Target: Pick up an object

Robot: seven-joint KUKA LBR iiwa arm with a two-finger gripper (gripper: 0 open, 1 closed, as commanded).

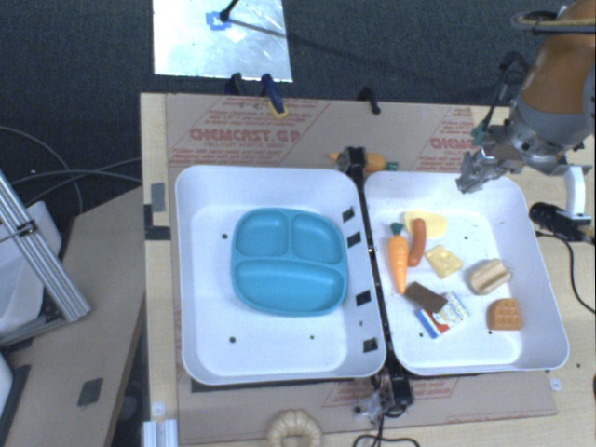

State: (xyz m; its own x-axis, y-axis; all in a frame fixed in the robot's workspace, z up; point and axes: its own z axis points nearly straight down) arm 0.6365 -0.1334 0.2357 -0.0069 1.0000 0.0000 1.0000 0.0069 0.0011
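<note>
gripper [473, 177] poised above the far rim of the right bin [540, 250], near its back corner, apart from every item inside. impossible to tell from this slant whether clenched or released; nothing visibly caught in it.

candidates for the pick all lying in the right bin: carrot [399, 261] beside a reddish sausage [416, 241], the two nearly touching; a yellow cheese slice [428, 222] just behind them; a paler cheese wedge [443, 262] toward the middle; a bread roll [489, 275] and a waffle [505, 315] nearer the right wall; a brown chocolate bar [426, 297] overlapping a small red, white and blue packet [445, 313]. left bin [200, 277] carrying a blue divided plate [289, 260].

likely troubles from here:
- descending where now placed, probably striking the bin's rim or sloped wall rather than reaching anything.
- aiming at the carrot and sausage pair, probably wedging between them or nudging one aside, given how close together.
- going for the flat cheese slice or the packet, probably scraping over the top, too little height to pinch.
- taking the chocolate bar, possibly dragging the packet along with it.
- rounded roll possibly squirting out under an off-centre squeeze.

safest bet by appearance: waffle or cheese wedge, each standing free with clear sides.
</note>
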